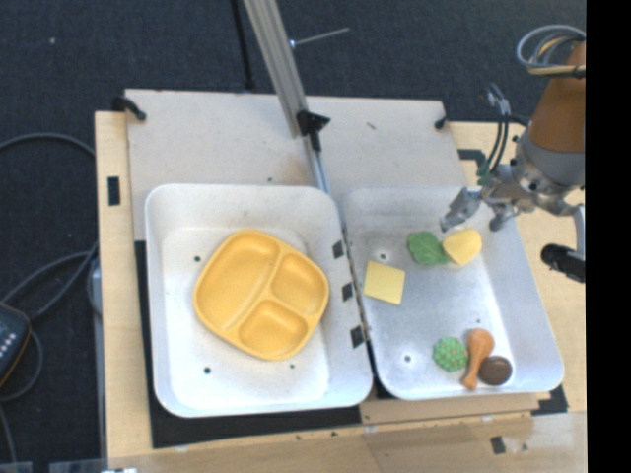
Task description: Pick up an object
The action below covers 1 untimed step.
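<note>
Your gripper (pixel 480 212) hangs with jaws spread open, just above the yellow lemon (pixel 462 246) in the right bin (pixel 523 294). The green lump (pixel 426 248) touches it; closing there could catch both.

We see the arm (pixel 557 116) entering from about three o'clock, its orange band above a grey wrist pointing down, and the tool (pixel 480 211) hanging low with its two fingers (pixel 459 208) spread apart toward eight and four o'clock, nothing between them.
</note>
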Tool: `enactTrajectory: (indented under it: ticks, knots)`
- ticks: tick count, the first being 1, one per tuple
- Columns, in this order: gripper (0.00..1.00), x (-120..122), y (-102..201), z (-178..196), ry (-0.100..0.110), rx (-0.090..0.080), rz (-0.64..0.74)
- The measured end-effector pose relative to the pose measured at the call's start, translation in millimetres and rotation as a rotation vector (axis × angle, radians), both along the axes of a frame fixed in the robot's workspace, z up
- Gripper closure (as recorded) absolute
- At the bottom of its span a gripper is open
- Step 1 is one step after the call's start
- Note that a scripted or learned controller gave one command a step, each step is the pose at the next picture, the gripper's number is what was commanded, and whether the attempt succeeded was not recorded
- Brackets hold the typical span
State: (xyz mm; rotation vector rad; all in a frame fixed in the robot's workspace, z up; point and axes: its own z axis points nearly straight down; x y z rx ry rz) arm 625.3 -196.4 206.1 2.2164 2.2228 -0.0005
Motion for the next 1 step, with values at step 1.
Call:
enactTrajectory:
  ticks: [1]
  knots:
    - [0.0, -0.1, -0.2, 0.0, 0.0, -0.001, 0.001]
